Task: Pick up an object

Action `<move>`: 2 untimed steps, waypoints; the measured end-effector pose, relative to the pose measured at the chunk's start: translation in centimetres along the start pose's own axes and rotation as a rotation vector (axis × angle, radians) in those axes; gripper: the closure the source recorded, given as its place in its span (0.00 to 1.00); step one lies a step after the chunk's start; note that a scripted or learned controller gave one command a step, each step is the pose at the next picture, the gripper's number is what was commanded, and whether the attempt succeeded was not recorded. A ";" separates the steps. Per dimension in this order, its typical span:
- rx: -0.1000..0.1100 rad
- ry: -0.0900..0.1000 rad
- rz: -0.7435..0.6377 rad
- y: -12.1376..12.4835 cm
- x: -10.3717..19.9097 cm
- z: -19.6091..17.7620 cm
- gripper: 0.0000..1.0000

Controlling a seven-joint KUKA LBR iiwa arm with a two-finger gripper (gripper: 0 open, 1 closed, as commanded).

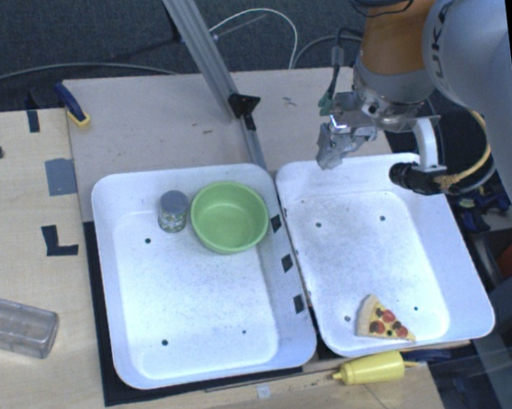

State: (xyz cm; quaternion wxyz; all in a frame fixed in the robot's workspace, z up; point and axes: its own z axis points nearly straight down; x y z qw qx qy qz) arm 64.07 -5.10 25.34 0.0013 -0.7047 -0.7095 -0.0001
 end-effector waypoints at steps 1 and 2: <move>0.001 -0.001 0.000 -0.2 5.5 1.5 1.00; 0.001 0.000 -0.001 -0.8 11.8 1.2 1.00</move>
